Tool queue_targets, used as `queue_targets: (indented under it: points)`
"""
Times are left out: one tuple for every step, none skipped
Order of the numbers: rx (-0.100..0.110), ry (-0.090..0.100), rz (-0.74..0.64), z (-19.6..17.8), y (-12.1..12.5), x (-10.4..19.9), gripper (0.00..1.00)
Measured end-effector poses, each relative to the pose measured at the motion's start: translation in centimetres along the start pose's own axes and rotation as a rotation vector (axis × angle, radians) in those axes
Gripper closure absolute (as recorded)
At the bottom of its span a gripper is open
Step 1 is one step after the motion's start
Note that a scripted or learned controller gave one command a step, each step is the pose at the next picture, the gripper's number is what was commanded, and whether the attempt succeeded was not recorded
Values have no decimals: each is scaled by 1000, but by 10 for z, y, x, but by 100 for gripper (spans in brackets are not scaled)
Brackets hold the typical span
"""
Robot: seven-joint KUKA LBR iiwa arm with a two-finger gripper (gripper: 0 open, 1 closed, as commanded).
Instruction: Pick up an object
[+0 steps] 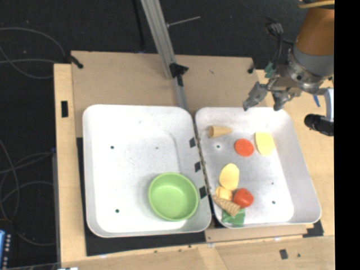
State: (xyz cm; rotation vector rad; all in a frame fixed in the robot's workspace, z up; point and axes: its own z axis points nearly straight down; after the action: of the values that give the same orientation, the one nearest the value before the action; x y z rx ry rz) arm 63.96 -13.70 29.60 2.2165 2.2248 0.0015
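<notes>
My gripper [263, 102] hangs above the far edge of the right bin [298, 173], open, with nothing between its two spread fingers. Below it in that bin lie an ice-cream cone [218, 131], a round orange-red piece [243, 147] and a pale yellow piece [264, 143]. Nearer the front lie a yellow oval piece [229, 176], a red tomato-like piece [243, 197], a second cone [227, 205] and a green scrap [235, 218], crowded together.
A green bowl [173, 196] sits at the front right of the left bin [118, 151]. A slanted metal post [160, 32] rises behind the bins. The bench board [214, 72] lies bare behind the bins.
</notes>
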Motion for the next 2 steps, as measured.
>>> queue_targets:
  points:
    - [0, -1, 0, 0, 0, 0, 0]
    - [5, -3, 5, 42, -4, -3, 0]
